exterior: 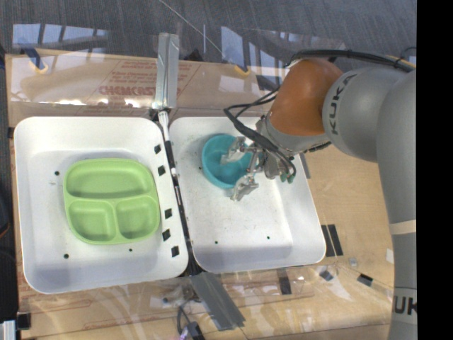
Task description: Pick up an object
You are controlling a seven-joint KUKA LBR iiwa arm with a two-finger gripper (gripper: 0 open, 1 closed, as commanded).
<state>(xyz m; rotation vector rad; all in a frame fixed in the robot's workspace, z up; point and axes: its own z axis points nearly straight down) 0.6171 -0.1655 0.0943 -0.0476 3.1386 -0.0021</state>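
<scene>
A teal bowl [219,160] lies tilted in the right bin [241,243], near its back middle. My gripper [239,168] hangs right over the bowl's right rim, with one finger near the bowl's inside and the other lower, by its front edge. The fingers stand apart, straddling the rim. The arm's orange band [301,98] sits just behind and to the right.
The left bin [35,190] holds a light green divided tray [111,200]. A metal divider post [167,69] rises at the back between the bins. The front half of the right bin's floor is bare white.
</scene>
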